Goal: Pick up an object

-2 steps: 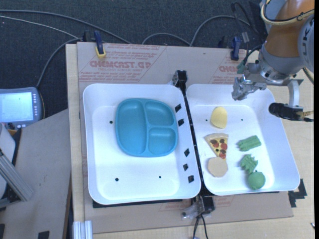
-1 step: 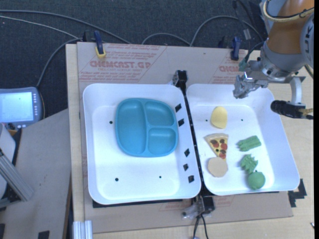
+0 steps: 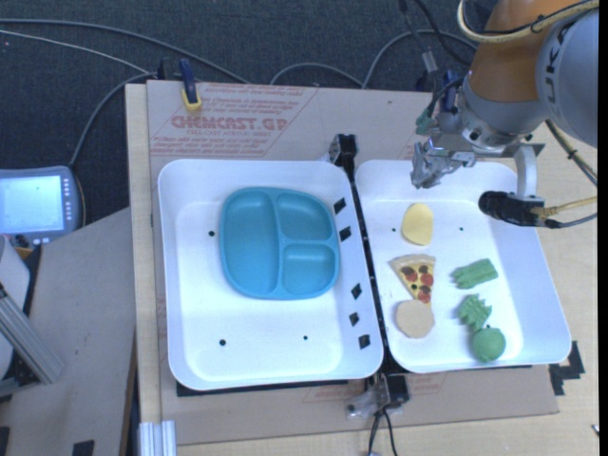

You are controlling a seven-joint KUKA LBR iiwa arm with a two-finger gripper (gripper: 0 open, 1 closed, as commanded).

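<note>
The right bin (image 3: pixel 532 283) holds several toy foods: a yellow piece (image 3: pixel 417 223), a pizza slice (image 3: pixel 415 276), a tan round piece (image 3: pixel 414 319), a green leafy piece (image 3: pixel 474 274) and a green broccoli-like piece (image 3: pixel 483 331). My gripper (image 3: pixel 429 171) hangs over the far left part of that bin, above and just beyond the yellow piece. Nothing shows between its fingers.
The left bin (image 3: pixel 190 283) carries a blue divided plate (image 3: pixel 280 243). A black divider with clips (image 3: pixel 350 217) runs between the bins. Cables cross the dark floor behind, and a small screen (image 3: pixel 33 202) sits at the far left.
</note>
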